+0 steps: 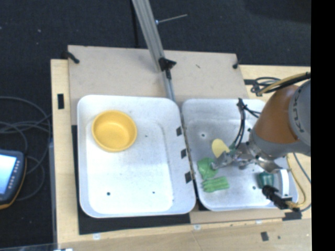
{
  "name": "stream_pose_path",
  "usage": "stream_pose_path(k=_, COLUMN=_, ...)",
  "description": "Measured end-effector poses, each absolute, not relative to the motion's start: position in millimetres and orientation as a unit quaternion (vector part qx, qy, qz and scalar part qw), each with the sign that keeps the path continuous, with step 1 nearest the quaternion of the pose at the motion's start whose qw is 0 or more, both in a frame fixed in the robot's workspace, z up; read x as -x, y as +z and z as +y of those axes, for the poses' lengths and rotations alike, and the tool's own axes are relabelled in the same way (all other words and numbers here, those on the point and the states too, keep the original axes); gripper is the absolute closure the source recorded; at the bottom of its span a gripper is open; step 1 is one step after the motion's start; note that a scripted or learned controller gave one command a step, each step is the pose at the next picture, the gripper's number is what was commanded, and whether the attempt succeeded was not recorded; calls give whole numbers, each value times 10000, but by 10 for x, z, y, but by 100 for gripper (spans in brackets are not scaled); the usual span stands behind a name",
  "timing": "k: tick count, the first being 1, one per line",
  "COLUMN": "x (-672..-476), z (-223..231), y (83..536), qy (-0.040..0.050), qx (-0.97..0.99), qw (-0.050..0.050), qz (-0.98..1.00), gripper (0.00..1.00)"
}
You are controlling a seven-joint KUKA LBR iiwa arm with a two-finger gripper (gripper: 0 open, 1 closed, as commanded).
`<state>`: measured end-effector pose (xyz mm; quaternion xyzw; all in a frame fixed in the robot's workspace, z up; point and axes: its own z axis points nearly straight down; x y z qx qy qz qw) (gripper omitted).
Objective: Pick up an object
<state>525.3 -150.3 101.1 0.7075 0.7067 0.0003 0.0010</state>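
Camera view: your end effector point(217, 163) low in right bin point(230, 205), tip beside green pieces point(212, 177) and yellow piece point(220, 148). Grip state: cannot tell. Step looks like reach for grasp; next, confirm piece caught before lifting. Yellow bowl point(114, 130) sits in left bin point(131, 197).

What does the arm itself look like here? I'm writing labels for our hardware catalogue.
The arm is bulky and rounded, grey with a broad orange band above the wrist. Dark cables run down its near side toward the wrist. The gripper is a small metallic grey assembly with thin fingers. No printed markings can be made out.
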Motion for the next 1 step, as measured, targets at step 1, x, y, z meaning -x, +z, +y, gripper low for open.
stream_pose_path(k=1, x=-5260, z=-1509, y=1124, qy=14, qx=-7080, qw=19, qz=7062, gripper=100)
